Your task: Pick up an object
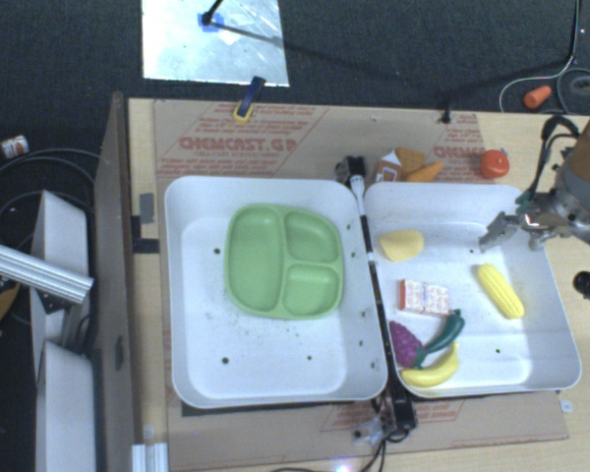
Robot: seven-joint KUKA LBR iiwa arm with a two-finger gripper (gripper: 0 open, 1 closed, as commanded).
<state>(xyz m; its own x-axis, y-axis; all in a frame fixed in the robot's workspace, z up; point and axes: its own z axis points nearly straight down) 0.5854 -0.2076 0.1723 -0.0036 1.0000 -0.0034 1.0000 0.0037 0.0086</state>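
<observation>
The right bin point(546, 357) holds a yellow corn cob point(500, 291), a pale yellow wedge point(401, 245), a small red and white box point(425, 297), purple grapes point(405, 342), a banana point(433, 370) and a green pod point(442, 334). My gripper point(514, 236) hangs over the bin's upper right part, just above and to the right of the corn. It is open, its fingers point(492, 234) are spread, and nothing is between them.
In the left bin point(202, 362) lies a green divided plate point(282, 261). Behind the bins, on the cardboard, sit an orange carrot-like toy point(423, 170), a red tomato point(494, 163) and a black clip point(354, 170). Cables run along the upper right.
</observation>
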